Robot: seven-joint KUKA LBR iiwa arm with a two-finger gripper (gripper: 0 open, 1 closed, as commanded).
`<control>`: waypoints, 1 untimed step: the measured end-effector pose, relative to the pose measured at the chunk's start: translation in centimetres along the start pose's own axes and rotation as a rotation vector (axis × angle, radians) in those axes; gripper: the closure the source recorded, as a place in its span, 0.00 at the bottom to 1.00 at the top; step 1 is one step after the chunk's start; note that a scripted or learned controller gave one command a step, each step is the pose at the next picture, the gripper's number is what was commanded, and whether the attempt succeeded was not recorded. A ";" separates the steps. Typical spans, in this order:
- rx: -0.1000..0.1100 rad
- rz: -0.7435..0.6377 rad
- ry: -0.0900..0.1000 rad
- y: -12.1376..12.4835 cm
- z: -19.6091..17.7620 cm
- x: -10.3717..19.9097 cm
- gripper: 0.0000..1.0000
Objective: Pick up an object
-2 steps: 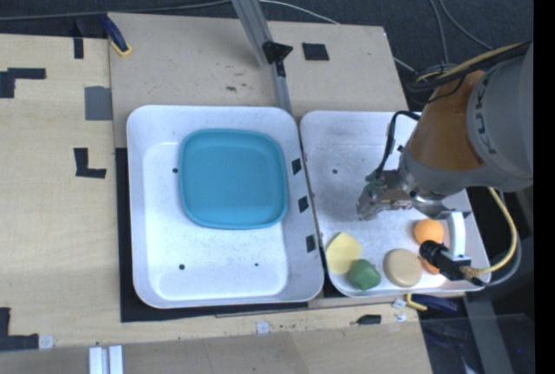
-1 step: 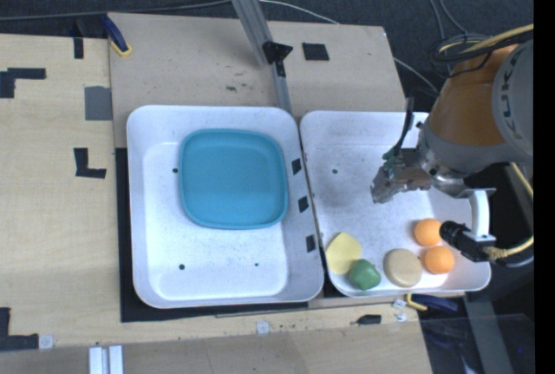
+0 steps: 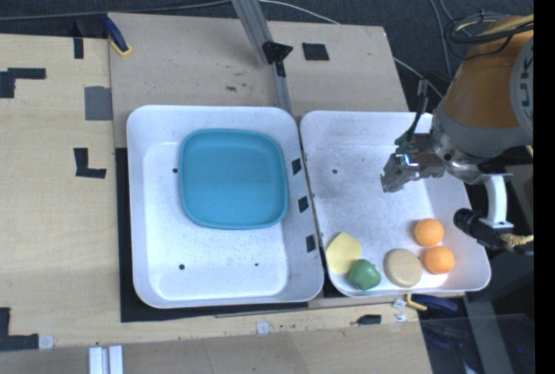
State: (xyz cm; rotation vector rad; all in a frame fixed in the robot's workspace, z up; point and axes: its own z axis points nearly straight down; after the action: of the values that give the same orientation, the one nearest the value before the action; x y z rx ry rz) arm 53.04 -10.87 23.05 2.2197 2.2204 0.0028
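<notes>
- End effector (image 3: 395, 175) is seen above the right bin (image 3: 347, 138), apart from the objects.
- Its state cannot be told.
- Nothing is seen gripped.

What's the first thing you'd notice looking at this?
The big blue plate in the left bin stands out most. Next, the small bright things along the right bin's near edge: two orange balls, a yellow piece, a green one. The gripper hangs above that bin.
</notes>
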 end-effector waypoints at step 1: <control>0.004 -0.005 0.002 0.6 0.6 6.1 1.00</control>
State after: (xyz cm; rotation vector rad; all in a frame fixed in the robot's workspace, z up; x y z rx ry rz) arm 53.62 -4.72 22.45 2.2166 2.2288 0.0002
